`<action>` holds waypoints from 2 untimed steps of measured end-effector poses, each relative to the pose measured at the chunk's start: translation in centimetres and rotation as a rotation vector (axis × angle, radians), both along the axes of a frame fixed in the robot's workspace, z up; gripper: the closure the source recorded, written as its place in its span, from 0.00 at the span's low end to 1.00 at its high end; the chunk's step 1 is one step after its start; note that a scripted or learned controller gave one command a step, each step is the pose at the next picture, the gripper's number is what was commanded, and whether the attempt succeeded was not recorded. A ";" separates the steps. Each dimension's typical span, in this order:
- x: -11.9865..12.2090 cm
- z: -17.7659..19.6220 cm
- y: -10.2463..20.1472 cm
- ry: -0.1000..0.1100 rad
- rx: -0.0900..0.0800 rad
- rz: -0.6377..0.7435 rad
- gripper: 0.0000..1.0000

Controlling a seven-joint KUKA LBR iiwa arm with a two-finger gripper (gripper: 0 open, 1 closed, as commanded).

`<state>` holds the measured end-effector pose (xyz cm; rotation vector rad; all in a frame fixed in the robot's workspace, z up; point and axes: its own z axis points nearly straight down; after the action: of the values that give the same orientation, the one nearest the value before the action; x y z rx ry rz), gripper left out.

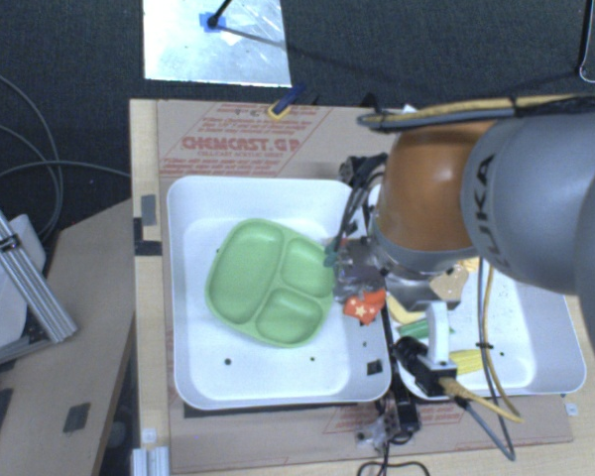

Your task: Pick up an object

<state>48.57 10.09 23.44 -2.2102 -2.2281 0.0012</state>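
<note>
The grey arm (516, 206), "KUKA" lettered on it, hangs over the seam between the bins, and the gripper's (362, 286) grip is hidden, so I cannot tell. Just left lies the green divided plate (268, 281) (red "CHEMCAST GP" printed on the cardboard (240, 139) above it); an orange toy (362, 308), perhaps, sits at the plate's right edge.

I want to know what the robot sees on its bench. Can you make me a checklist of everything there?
Surface: two shallow white bins side by side; left bin, right bin, on brown cardboard.
Job's things: green divided plate lying in the left bin; small orange star-marked piece near the wall between the bins; yellow pieces in the right bin.
Clutter: nothing seen.
Gripper: hidden under the arm's orange band; state cannot be told.
Cables: black cables run along the arm; more cables on the floor at left.
Surroundings: dark carpet, shiny square sheet, metal frame.
</note>
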 end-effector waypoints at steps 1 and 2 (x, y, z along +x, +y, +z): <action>3.2 15.2 -3.7 -0.024 0.000 -0.005 1.00; 3.0 8.8 4.0 0.001 0.000 0.002 1.00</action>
<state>51.57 14.07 32.25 -2.2073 -2.2308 0.0021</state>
